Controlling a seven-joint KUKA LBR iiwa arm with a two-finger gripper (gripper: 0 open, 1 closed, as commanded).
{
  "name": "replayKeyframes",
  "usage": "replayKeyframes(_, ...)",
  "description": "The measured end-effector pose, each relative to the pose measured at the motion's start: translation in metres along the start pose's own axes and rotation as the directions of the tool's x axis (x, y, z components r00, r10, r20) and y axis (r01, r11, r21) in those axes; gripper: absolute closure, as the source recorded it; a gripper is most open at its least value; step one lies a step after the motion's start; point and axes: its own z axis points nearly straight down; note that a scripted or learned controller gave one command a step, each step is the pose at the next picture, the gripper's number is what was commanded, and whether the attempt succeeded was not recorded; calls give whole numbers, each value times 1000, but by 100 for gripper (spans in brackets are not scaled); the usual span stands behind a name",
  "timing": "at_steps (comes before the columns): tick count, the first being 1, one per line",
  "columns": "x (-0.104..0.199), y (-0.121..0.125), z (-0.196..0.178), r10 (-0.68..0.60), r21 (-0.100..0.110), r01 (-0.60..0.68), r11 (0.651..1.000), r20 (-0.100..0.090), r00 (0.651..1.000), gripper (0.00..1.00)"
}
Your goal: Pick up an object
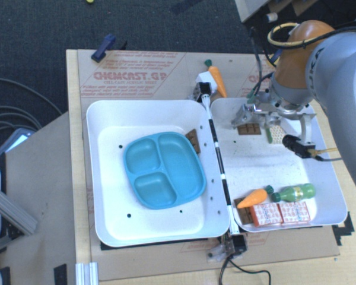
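My gripper [256,123] is over the far part of the right bin [285,165], coming down from the grey arm with the orange band. A small brown chocolate-like bar [248,130] lies right at the gripper's tip; whether it is gripped I cannot tell. A pale waffle-patterned piece [277,136] sits just to its right. At the near end of the right bin lie an orange carrot [251,199], a green bottle [294,192] and a red box [279,214].
The left bin [107,129] holds a blue divided plate [164,168] with a brown piece [193,140] at its far right edge. Another carrot [216,81] lies on the bench behind the bins. A blue object [102,48] sits at the bench's far left corner.
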Motion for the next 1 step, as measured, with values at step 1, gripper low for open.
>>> replayKeyframes(1, 0, 2, -13, -1, -5, 1, 1000, 0, 1000, 100)
